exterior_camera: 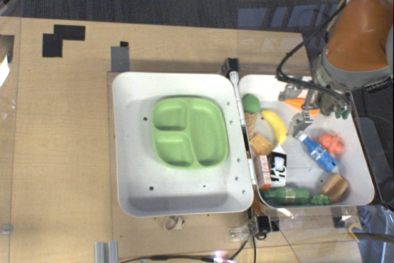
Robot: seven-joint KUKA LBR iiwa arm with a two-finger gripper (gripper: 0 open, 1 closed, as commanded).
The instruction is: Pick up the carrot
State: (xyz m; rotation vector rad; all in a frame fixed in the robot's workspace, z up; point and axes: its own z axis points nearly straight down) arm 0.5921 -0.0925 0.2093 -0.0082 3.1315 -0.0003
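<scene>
End effector [306, 113] sits over the right bin [363, 178], upper-middle area, arm coming in from the right with the orange band [360, 31] up top. Carrot [300, 103] is right at the end effector: an orange piece shows at the metal fingers, near the bin's back wall. Looks gripped or at least touching, but can't tell for sure whether the fingers are closed on it; the wrist body blocks part of the view.

Rest of right bin: green lime-like ball [250, 102] at the back left corner, banana [274, 125] just beside it, curved toward the middle. Brown bread-like piece [260, 145] below the banana. Black-and-white carton [278, 168] and a red-brown box [263, 170] side by side along the left wall. Blue bottle [319, 154] right of centre, pink-orange lumpy item [332, 143] touching its upper right. Green cucumber-like item [287, 196] along the front wall, brown cylinder [334, 186] at the front right.

Left bin [132, 194] holds a green three-compartment plate [188, 132], centred. Both bins sit on the wooden counter [55, 151].
</scene>
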